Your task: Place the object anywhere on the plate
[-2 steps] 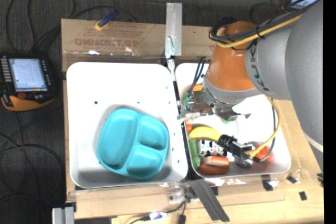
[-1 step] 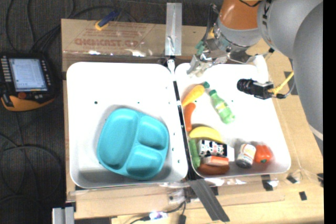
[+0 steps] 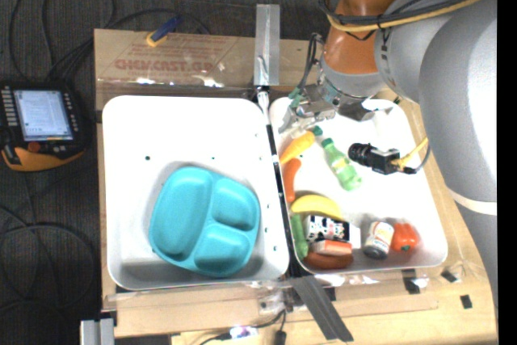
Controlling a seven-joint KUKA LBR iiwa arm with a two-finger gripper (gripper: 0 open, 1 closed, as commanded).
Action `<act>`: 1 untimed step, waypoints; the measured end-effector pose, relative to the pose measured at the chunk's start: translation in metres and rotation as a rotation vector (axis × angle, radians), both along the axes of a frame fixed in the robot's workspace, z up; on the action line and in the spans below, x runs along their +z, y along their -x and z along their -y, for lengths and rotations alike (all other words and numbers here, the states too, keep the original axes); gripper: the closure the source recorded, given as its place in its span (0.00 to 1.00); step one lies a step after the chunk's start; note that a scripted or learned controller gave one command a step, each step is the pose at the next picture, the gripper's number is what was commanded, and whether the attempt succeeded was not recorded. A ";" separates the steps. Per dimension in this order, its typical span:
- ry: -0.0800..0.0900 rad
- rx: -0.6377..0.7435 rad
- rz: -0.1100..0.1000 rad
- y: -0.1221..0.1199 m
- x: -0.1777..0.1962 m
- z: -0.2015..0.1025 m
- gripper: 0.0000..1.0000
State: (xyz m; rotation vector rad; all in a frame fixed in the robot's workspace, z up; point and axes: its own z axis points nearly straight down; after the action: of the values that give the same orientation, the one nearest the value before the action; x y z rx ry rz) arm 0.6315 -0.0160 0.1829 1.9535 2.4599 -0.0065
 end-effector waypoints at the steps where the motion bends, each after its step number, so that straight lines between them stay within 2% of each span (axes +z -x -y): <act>1: -0.003 0.078 -0.001 0.050 0.000 -0.082 1.00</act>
State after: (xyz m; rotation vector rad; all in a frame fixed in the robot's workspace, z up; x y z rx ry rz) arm 0.5815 0.0657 0.1828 1.8570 2.5366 -0.0031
